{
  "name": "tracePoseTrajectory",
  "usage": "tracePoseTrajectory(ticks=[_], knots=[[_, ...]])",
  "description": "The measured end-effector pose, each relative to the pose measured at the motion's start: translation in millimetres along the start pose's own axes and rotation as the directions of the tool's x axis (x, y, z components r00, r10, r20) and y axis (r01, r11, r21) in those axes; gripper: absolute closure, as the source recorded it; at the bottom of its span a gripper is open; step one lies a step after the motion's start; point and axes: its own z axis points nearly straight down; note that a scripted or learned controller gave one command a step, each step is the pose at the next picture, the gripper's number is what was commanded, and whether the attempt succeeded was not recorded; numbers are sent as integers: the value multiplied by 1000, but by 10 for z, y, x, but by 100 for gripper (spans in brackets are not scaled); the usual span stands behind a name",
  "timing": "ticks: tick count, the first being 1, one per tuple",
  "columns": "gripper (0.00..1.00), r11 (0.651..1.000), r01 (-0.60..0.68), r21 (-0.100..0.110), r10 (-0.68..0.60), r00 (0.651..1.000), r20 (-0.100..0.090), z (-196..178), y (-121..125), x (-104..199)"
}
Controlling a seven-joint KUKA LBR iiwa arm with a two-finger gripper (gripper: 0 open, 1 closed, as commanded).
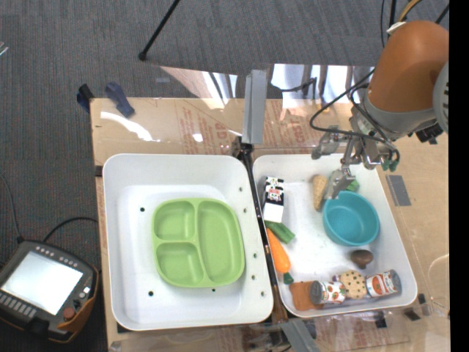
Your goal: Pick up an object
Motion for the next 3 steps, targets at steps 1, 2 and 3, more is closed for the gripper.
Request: tracePoseTrajectory(ticks=[1,2,3], knots=[[0,977,213,-6,-213,977,-13,1319,-94,224],[0,970,241,-2,-241,970,0,1280,-348,201],[0,967,255,-2,-255,967,-2,1360,-185,406]])
